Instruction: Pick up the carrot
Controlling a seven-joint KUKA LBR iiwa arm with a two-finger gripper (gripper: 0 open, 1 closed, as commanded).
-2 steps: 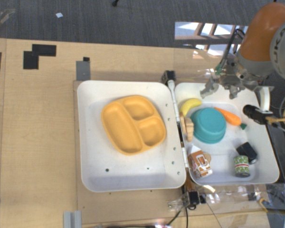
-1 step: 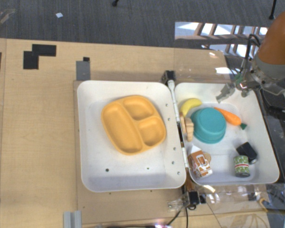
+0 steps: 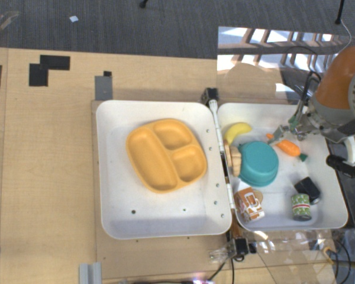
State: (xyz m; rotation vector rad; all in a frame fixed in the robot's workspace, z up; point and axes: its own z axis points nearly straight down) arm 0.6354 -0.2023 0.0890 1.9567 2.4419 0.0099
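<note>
– Where was the carrot?

– In the right bin, near its far side, just right of the teal bowl. The pincer hung close above and behind it.

– Apart or together?

– I couldn't tell; the tips blurred into the clutter there.

– What crowded it?

– A banana beyond the bowl, a small can, a black block and a printed packet nearer the front. The left bin held a yellow divided plate. The arm was cut off at the edge.

Below my arm, two white bins, one yellow divided plate, one teal bowl, one banana, one carrot, one small can, one black block, one orange-and-white packet
</note>
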